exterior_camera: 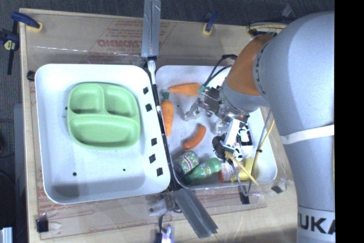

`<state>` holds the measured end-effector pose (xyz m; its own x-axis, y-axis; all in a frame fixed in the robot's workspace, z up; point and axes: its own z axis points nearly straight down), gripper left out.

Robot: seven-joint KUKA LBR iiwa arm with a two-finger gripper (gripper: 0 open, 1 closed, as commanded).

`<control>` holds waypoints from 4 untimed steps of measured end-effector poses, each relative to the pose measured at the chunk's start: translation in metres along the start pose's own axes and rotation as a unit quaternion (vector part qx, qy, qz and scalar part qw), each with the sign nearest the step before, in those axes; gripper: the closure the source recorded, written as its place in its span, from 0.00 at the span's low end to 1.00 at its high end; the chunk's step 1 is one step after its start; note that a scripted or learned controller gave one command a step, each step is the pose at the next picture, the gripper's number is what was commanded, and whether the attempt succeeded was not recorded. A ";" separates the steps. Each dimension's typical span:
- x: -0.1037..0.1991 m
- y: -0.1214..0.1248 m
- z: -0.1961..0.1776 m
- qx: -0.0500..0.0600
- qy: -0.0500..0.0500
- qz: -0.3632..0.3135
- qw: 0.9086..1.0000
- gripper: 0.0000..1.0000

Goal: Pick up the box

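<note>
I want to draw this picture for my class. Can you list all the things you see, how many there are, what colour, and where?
bins: 2, white, side by side on the bench; left one, right one
plate with sections: 1, light green, in the left bin
carrots: 3, orange, in the right bin; one near the top, one along the left wall, one in the middle
can: 1, green and red, lower part of the right bin
bottle: 1, green, lying beside the can
clamps: 2, blue with yellow, at the bench's far edge
bench: 1, light wood, under both bins
arm: 1, grey with an orange band, reaching in from the right
end effector: 1, dark metal, over the right bin
</note>
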<state>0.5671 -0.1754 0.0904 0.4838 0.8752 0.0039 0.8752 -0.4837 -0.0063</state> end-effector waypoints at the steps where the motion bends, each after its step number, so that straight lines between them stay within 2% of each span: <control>1: 0.027 0.072 0.002 0.018 -0.008 0.118 0.993 0.00; 2: 0.023 0.076 0.004 0.022 -0.007 0.154 0.988 0.00; 3: 0.013 0.077 0.003 0.016 -0.007 0.266 0.964 0.00; 4: 0.009 0.078 0.002 0.013 -0.007 0.327 0.945 0.00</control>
<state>0.6398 -0.2057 0.0875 0.9207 0.3898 -0.0216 0.3892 -0.9208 -0.0275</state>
